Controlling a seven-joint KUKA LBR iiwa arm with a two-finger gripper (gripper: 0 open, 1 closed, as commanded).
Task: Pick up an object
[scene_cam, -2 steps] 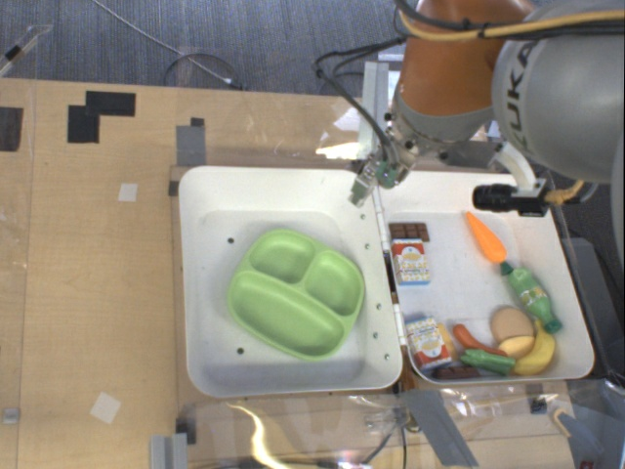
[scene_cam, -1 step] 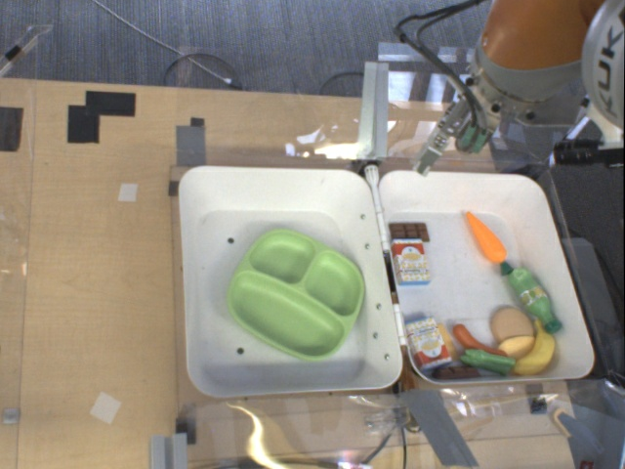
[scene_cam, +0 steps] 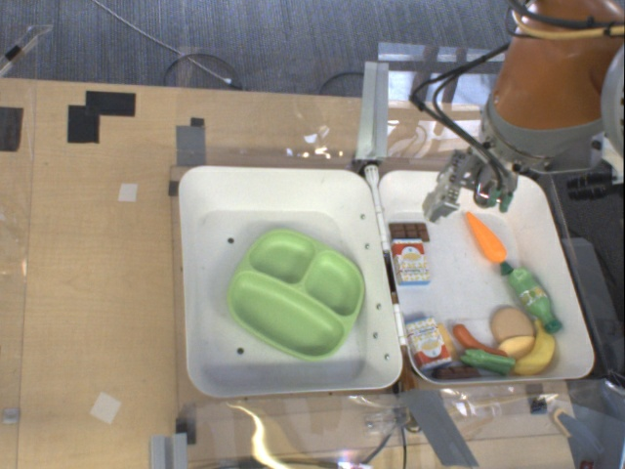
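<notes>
My gripper (scene_cam: 469, 195) hangs over the far part of the right bin (scene_cam: 557, 225), its fingers spread and nothing between them. An orange carrot (scene_cam: 485, 237) lies just below and right of it. A small carton with a brown top (scene_cam: 411, 255) lies at the bin's left side. A green bottle (scene_cam: 532, 298) lies by the right wall. In the near corner sit a second small carton (scene_cam: 428, 341), a tan round object (scene_cam: 511, 323), a banana (scene_cam: 537, 353), a red sausage-like piece (scene_cam: 472, 340) and a green vegetable (scene_cam: 487, 362).
The left bin (scene_cam: 210, 208) holds a green three-compartment plate (scene_cam: 297, 291). A metal divider rail (scene_cam: 386, 262) runs between the two bins. Cables loop behind the bins near the arm's orange band (scene_cam: 557, 52).
</notes>
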